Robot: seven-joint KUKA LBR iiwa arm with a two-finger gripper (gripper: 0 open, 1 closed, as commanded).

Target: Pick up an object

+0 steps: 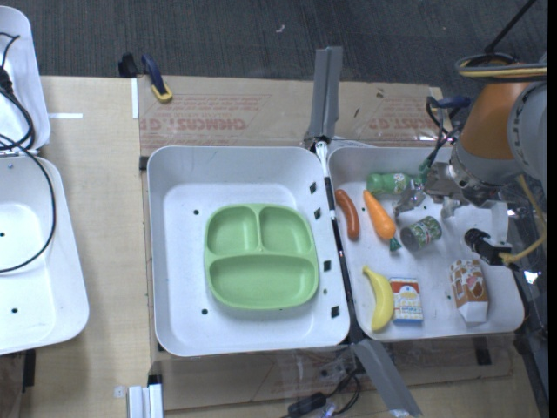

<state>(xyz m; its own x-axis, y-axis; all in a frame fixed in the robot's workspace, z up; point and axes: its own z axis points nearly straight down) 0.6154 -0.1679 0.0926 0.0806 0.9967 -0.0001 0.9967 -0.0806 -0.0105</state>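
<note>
The right bin (pixel 496 320) holds several objects: a green bottle (pixel 387 182) at the back, a red sausage (pixel 348 213), an orange carrot (pixel 379 215), a lying tin can (pixel 421 232), a banana (pixel 378 298), a small box (pixel 406 300) and a milk carton (pixel 469 290). My gripper (pixel 411 201) hangs low over the back of this bin, between the green bottle and the tin can, just right of the carrot. The arm's orange band (pixel 489 116) rises behind it. I see nothing held in the gripper.
The left bin (pixel 174 233) holds a green divided plate (pixel 261 257). A grey post (pixel 326 94) stands behind the wall that the two bins share. Cables and white equipment (pixel 26 233) lie on the bench at far left.
</note>
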